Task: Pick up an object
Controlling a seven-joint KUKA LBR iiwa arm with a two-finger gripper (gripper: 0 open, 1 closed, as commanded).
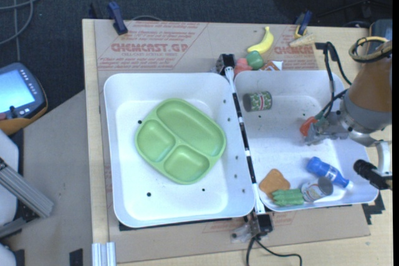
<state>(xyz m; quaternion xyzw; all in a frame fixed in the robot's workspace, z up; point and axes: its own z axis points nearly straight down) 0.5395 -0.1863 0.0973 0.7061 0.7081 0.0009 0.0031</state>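
Looking down, I see my gripper low in the right bin, touching a small red object; whether it grips it I cannot tell. Nearby lies a blue bottle.

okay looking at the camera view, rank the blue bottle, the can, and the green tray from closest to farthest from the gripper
From the gripper, at the right bin's right side:
1. Blue bottle, just below it in the right bin.
2. Can, lying near that bin's upper left.
3. Green tray, in the middle of the left bin.
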